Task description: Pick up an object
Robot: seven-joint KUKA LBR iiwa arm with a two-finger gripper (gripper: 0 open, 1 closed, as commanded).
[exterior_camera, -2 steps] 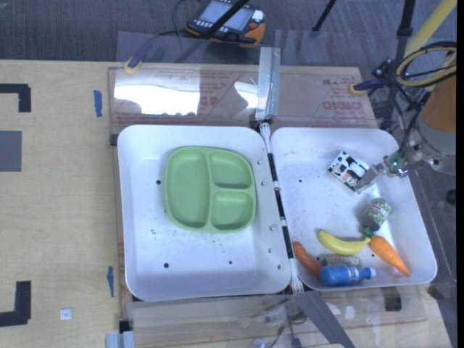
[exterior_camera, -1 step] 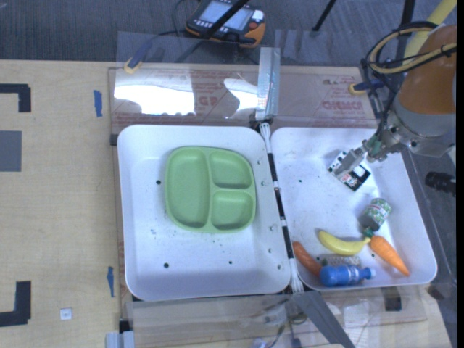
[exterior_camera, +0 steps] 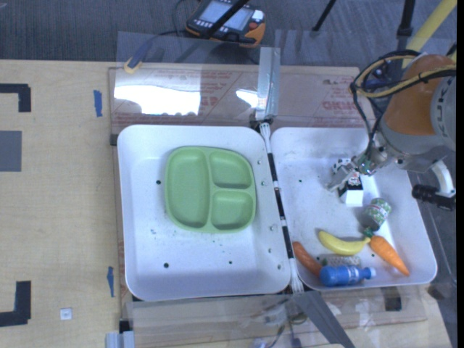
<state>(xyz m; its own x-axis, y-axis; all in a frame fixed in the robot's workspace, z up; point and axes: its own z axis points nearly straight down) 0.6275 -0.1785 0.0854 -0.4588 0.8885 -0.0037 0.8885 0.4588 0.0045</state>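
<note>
The arm comes in from the right, and my gripper point(exterior_camera: 346, 180) hangs low over the upper middle of the right bin point(exterior_camera: 304, 158). Nothing shows between its fingers. Below it lie a small green patterned object point(exterior_camera: 377, 211), a yellow banana point(exterior_camera: 341, 243), an orange carrot point(exterior_camera: 388, 254), a blue bottle point(exterior_camera: 346, 274) and a second orange carrot point(exterior_camera: 305, 257) by the bin's left wall. These objects cluster in the bin's lower right part, apart from the gripper.
The left bin point(exterior_camera: 138, 216) holds a green divided plate point(exterior_camera: 211, 188). A metal divider post point(exterior_camera: 267, 85) stands behind the seam between the bins. A handheld device point(exterior_camera: 225, 19) lies beyond the bench at the back.
</note>
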